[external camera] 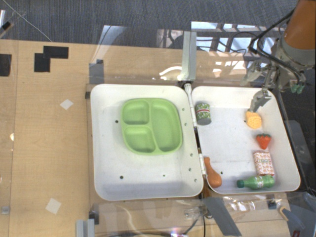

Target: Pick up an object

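Observation:
The right bin (232, 142) holds several small objects. A yellow corn-like piece (254, 120) lies near its back right. My gripper (258, 104) hangs just above and behind that yellow piece, with nothing visibly held. A red strawberry (264, 141) lies a little in front of the yellow piece. A green-labelled can (203, 112) stands at the bin's back left. A red and white box (263, 163) and a green bottle (256, 182) lie at the front right. An orange-brown drumstick (212, 174) rests against the front left wall.
The left bin (108, 172) holds a green divided plate (150, 126). A metal divider (194, 132) separates the two bins. The arm with its cables (281, 58) comes in over the right bin's back right corner.

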`<state>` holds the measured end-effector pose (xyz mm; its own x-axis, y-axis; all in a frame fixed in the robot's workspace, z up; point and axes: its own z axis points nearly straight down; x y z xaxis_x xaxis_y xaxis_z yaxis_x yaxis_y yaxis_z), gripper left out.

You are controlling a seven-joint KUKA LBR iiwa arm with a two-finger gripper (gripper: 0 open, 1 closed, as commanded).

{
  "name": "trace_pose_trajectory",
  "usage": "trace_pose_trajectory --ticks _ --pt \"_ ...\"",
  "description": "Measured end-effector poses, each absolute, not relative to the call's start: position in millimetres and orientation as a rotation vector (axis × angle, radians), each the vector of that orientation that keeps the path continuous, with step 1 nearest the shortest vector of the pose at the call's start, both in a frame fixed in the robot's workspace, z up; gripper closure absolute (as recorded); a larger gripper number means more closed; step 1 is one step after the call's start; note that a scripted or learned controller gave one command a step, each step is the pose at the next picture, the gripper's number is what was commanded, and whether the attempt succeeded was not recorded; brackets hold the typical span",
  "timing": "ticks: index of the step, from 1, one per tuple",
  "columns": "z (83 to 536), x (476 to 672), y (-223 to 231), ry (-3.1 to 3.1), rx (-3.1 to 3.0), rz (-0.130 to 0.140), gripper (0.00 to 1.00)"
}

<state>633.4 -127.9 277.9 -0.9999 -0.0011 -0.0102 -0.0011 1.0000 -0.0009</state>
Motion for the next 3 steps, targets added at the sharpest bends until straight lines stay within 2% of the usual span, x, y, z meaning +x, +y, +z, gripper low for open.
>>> trace_pose_trajectory --ticks 1,2,3 --pt "137 639.4 -146 3.14 0.189 0.003 0.0" --pt "89 642.4 -114 3.104 0.397 0.002 0.0" --pt "104 646.4 -112 3.092 0.386 0.001 1.0"
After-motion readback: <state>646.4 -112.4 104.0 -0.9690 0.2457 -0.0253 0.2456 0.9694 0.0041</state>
